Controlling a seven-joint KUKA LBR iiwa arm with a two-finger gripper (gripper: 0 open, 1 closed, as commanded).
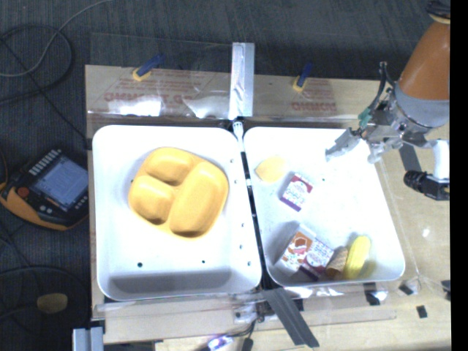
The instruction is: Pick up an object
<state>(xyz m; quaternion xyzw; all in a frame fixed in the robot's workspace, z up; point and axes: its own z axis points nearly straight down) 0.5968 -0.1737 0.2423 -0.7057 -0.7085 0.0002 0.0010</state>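
Overhead view of the table [102, 79] carrying two white bins. The arm [428, 57] is reaching in from the right, its pincer [358, 143] hanging over the upper right part of the right bin [380, 196] with nothing between its fingers; how far they are parted is impossible to tell here. The nearest candidate, a small purple and white carton [295, 191], is lying flat on the bin floor, left of and below the pincer and well apart from it, its long axis running from upper right to lower left. It is probably light and fairly stiff but crushable, so closing across its short sides looks best. A pale yellow disc [269, 168] is sitting just beside it; a red and white packet [307, 252] and a yellow banana-like piece [357, 255] are crowding the lower corner. A large yellow lumpy object [178, 190], likely soft, is occupying the left bin [110, 254]
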